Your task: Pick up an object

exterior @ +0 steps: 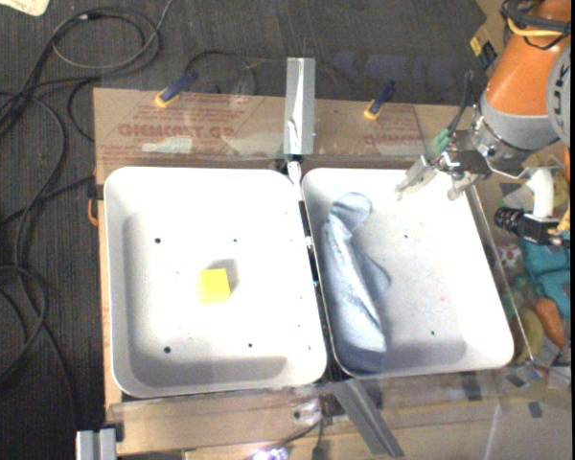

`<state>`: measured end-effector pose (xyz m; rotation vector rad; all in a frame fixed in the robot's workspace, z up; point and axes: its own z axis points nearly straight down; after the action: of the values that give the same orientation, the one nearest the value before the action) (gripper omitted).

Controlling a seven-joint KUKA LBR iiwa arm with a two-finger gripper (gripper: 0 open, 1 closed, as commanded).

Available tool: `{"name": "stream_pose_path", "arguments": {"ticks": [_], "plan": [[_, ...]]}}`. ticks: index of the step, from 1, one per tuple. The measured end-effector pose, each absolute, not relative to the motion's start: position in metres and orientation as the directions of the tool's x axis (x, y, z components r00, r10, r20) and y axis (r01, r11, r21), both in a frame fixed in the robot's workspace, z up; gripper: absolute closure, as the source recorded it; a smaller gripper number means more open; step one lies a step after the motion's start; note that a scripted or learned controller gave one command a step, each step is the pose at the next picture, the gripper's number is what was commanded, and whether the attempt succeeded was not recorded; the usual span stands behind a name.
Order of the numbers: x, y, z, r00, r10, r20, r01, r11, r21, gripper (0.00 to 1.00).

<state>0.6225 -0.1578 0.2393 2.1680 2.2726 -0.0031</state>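
Note:
A small yellow block point(216, 285) lies near the middle of the left bin point(125, 199). A crumpled blue-grey cloth point(355, 276) lies along the left side of the right bin point(479, 286). My gripper point(427, 182) hangs over the far right corner of the right bin, well to the right of the cloth. Its two fingers point(409, 179) are spread apart with nothing between them.
A metal post point(299, 118) stands at the back between the two bins. Clamps point(175, 89) hold the cardboard sheet behind them. Cables point(38, 161) lie on the floor to the left. Colourful objects point(541, 266) are piled past the right bin's right rim.

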Motion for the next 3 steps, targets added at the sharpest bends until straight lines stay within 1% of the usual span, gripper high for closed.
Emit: {"name": "stream_pose_path", "arguments": {"ticks": [1, 2, 3], "plan": [[0.654, -0.113, 0.201, -0.161, 0.987, -0.003, 0.987, 0.161, -0.002, 0.0], [0.618, -0.097, 0.193, -0.156, 0.988, -0.003, 0.988, 0.156, -0.002, 0.0], [0.659, -0.169, 0.152, -0.228, 0.974, -0.003, 0.974, 0.228, -0.002, 0.0]]}}
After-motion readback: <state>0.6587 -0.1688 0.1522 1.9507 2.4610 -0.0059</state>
